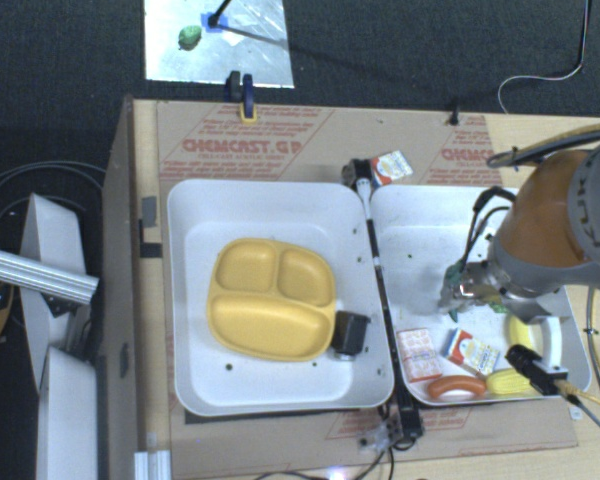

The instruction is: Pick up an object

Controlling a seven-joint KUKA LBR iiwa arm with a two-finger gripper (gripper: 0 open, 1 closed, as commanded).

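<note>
While the arm (pixel 555 223) leans in from the right over the right bin (pixel 420 218), I read this as the approach step: nothing is lifted yet. On the table (pixel 280 133), the left bin (pixel 210 208) carries a yellow divided tray (pixel 272 298) with a small dark block (pixel 350 333) just beside its right near corner. The right bin holds the likelier targets, all crowded along its near edge: a white patterned packet (pixel 417 352), a small red and white carton (pixel 472 352), an orange-red sausage-like piece (pixel 456 388), a yellow corn-like piece (pixel 513 381) and a pale yellow item (pixel 521 330) partly under the arm. My gripper (pixel 458 293) sits low over the bare middle of that bin, just far of the carton and packet. From this slanted view I cannot tell how wide it stands, and I see nothing caught in it. My judgement is that the next move calls for a short shift toward the near edge, centring over one piece, probably the carton since it is closest, then a straight descent. The crowding worries me; a neighbour may get nudged.
</note>
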